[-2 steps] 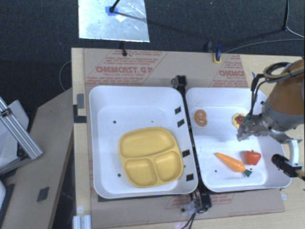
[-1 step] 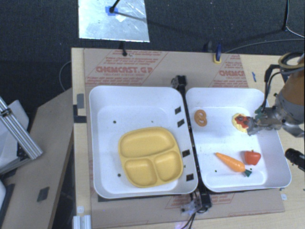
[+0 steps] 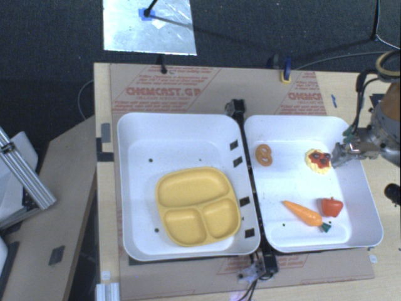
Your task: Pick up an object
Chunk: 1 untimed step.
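Dark carpet all round, and a wooden desk (image 3: 351, 86) in the middle of it, covered with a brown sheet printed in red lettering. Two shallow white bins sit on that side by side, touching along the middle.

Left bin (image 3: 135, 137) has one thing in it: a yellow divided plate (image 3: 197, 204) with three compartments, sitting toward 6 o'clock of the bin floor.

Right bin (image 3: 369, 221) is where the toy food is. A little pretzel (image 3: 264, 155) is over at about 10 o'clock, close to the dividing edge. A small yellow toy with red bits on top, maybe a tiny pizza or tart (image 3: 319, 160), can't tell which, is at roughly 1 o'clock. Down at 5 o'clock there's a carrot (image 3: 303, 213) lying at a slant, with a red bell pepper (image 3: 331, 206) just beside it on the right, near enough that they might be touching.

Arm comes in from 3 o'clock, and the claw (image 3: 341, 154) hangs over the right bin's rim, right next to that yellow toy on its 3 o'clock side. Can't tell if the claw is released or clenched from where I'm standing, too blurry. Nothing visibly gripped in it.

Off the desk at 12 o'clock there's a silvery square sheet (image 3: 149, 19) on the floor with a blue bit (image 3: 147, 14) on it.
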Motion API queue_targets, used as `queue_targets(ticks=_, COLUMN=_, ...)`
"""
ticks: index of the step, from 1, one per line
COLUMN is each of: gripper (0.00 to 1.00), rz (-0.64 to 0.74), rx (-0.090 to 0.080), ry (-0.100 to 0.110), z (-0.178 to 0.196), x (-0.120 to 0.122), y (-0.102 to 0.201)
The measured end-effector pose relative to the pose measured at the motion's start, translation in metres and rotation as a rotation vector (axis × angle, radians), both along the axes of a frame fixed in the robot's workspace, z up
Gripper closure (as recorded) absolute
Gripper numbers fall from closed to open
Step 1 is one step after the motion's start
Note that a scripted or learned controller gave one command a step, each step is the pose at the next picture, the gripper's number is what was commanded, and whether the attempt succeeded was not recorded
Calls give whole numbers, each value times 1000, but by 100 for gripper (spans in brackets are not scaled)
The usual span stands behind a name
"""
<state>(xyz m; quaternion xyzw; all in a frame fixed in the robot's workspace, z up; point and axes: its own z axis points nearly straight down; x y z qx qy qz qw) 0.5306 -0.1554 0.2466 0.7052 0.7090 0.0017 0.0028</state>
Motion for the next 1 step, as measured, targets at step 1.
queue_targets(ticks=1, gripper=100, rz=0, rx=0, ry=2, z=25, x=1, y=0)
